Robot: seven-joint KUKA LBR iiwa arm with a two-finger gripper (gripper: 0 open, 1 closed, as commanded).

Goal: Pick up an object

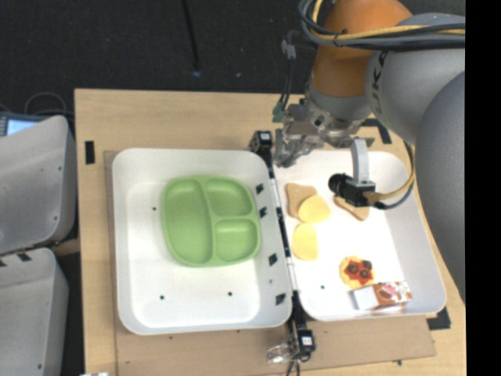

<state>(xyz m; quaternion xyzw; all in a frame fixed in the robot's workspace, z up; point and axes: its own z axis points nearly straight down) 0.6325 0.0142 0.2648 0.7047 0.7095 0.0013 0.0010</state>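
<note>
The right bin (395,237) holds several toy foods. A tan bread slice (297,196) lies near its left wall, with a yellow chip-like piece (315,209) overlapping it and a second yellow piece (305,243) just below. A small pizza piece with red dots (357,269) and a red-and-white packet (381,294) lie at the front. A tan piece (354,208) sits partly under a black cable fitting. My gripper (288,153) hangs over the bin's back left corner, above and behind the bread slice, with nothing seen in it.
A green divided plate (211,219) rests in the left bin (141,292). The divider between the bins (278,233) runs right beside the bread and yellow pieces. The grey arm with its orange band (360,30) covers the back right.
</note>
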